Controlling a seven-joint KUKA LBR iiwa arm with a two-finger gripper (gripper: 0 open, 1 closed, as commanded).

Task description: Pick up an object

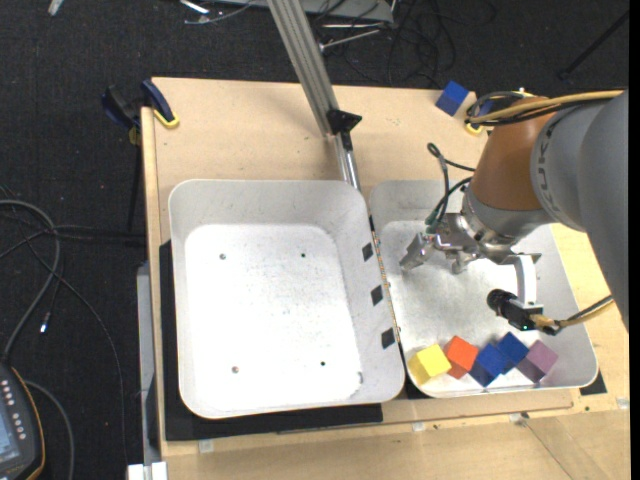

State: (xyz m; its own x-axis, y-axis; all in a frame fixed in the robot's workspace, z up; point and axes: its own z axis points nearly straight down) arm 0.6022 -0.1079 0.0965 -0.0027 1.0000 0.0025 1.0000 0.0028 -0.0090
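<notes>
Along the near edge of the right bin [430, 303] lies a row of small blocks: yellow [431, 363], orange [461, 353], blue [499, 357] and purple [538, 360]. My gripper [437, 259] hangs over the far middle of that bin, well behind the blocks and apart from them. It is open, with one finger [413, 257] pointing left toward the bin divider and nothing between the fingers. The grey arm with its orange band [510, 168] comes in from the right above the bin.
The left bin [265, 298] lies beside the right one, the rims meeting at the middle. A loose blue block [453, 96] sits on the bench at the back right. A metal pole [305, 53] slants across the back, and a clamp [150, 103] grips the bench's far-left corner.
</notes>
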